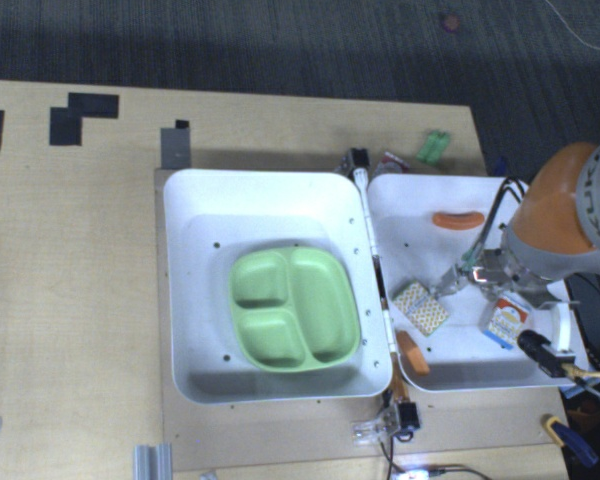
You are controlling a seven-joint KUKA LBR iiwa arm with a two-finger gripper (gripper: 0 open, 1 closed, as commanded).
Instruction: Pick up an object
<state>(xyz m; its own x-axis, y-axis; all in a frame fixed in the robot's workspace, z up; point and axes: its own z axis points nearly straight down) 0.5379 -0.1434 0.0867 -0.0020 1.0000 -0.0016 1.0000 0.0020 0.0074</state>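
1. From the overhead camera we see a pale wood-grain surface [70, 298] carrying two shallow white bins with smooth, rounded plastic walls.
2. The left bin [195, 268] holds a light green divided tray [295, 306], glossy, with three compartments and soft rounded corners.
3. The right bin [420, 208] holds several small things: an orange sausage-shaped piece [459, 220] near the far wall, a flat square packet with a fine checkered pattern [423, 308] near the middle, a small blue and white carton with an orange-red patch [504, 323] to the right of it, and an orange wedge [413, 352] against the near left corner.
4. Any print on the carton or the packet is too small for us to read.
5. The grey arm with its orange band [550, 208] reaches in from the right; the hand [462, 276] hangs low over the right bin, just beside the checkered packet and between it and the carton.
6. We cannot tell how wide the hand stands, and we see nothing clearly held in it.
7. A small green object [435, 147] lies on the surface beyond the right bin.
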